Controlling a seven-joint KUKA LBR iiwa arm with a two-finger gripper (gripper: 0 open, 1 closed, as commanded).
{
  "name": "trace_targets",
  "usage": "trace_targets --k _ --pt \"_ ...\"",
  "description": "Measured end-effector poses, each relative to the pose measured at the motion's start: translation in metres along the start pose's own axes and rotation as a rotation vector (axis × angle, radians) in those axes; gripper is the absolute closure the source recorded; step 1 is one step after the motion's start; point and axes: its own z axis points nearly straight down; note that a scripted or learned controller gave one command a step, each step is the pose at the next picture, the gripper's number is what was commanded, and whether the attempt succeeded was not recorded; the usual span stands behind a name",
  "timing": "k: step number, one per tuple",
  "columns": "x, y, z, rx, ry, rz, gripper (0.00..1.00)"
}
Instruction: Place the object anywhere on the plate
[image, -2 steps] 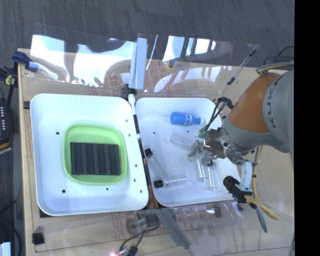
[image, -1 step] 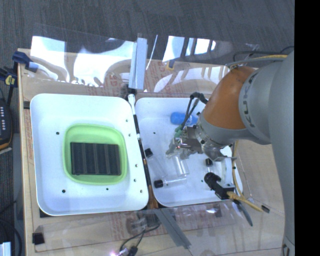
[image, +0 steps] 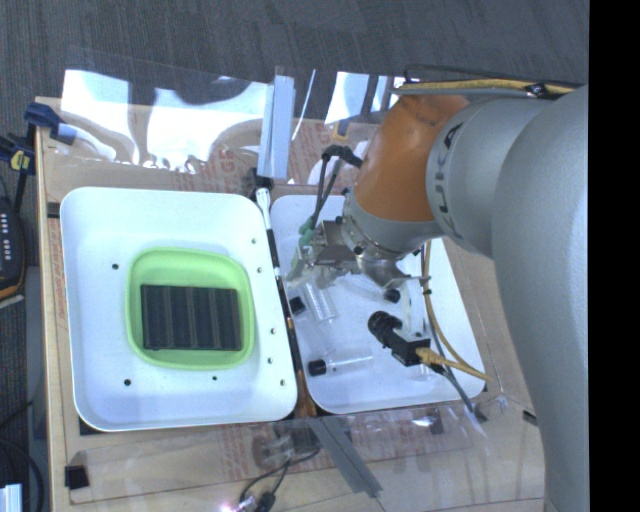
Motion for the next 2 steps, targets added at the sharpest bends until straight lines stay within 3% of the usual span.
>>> trace_targets --k 1,2 --pt "0.0635 0.0190 0.0244 0.001 -0.001 -0.080 1.00" --pt "0.0634 0.0191 0.0242 0.001 -0.001 -0.080 0.00"
